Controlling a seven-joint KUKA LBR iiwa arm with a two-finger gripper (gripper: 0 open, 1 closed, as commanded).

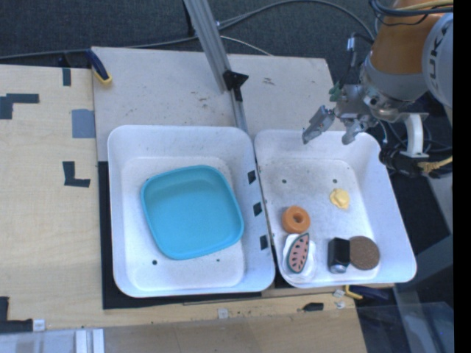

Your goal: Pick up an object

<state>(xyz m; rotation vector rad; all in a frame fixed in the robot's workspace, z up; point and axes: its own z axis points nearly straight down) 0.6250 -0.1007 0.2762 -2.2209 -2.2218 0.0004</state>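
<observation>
Hovering over the far rim of the right bin (383,197) — pincer (333,129) spread open, gripping nothing. Nothing lifted yet; orange ring (296,219) lying near the bin's front, well apart — descent and grasp outstanding.

The right bin (383,197) is the landmark here. Above its far edge hangs the gripper (333,129), its two fingers spread apart with nothing between them. Inside that bin, an orange ring (296,219) lies near the middle, with a watermelon slice (298,254) just in front of it at the near-left corner. A small yellow piece (339,198) sits toward the bin's right side (its exact shape is hard to tell). At the near-right corner, a black block (338,254) touches a brown round disc (363,252). Left of this bin, the second bin (118,197) holds a blue square plate (191,210).
</observation>
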